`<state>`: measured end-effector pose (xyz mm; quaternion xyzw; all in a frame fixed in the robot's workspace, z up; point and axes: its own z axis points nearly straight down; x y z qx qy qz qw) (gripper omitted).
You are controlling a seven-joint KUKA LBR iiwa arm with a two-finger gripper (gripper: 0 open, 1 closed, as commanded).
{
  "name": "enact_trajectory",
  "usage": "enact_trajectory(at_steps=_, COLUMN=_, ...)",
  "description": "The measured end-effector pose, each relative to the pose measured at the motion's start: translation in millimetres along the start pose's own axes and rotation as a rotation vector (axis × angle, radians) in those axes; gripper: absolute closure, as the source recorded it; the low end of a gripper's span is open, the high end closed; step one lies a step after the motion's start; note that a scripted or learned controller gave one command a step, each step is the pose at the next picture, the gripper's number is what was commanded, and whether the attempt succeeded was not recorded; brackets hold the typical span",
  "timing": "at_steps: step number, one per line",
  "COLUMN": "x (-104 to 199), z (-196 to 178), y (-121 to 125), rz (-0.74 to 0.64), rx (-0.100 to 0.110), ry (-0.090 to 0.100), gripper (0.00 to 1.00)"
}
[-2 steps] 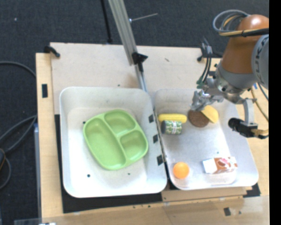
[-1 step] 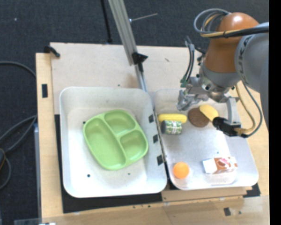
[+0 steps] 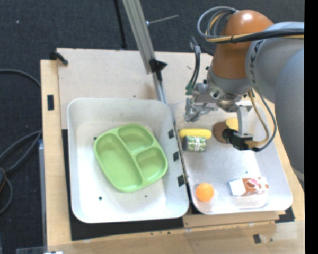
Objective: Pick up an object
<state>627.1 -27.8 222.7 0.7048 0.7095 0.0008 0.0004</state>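
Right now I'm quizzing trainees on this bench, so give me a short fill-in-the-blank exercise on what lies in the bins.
1. The green tray lies in the ____ bin.
2. The ball in the right bin is ____ in colour.
3. The tray has ____ compartments.
4. The gripper hangs over the ____ bin.

Missing words: left; orange; three; right

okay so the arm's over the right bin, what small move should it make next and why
Probably a short straight descent. The gripper hangs at the right bin's upper left, just above the yellow-lidded jar lying there, with nothing visibly between its fingers. The jar looks like the nearest thing to grasp; the orange ball lies farther off.
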Motion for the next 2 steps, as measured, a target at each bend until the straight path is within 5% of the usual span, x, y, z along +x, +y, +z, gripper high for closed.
enact_trajectory(at_steps=2, x=104, z=-21, y=35, rz=-0.001, rx=-0.002, ry=0.001, gripper=1.00)
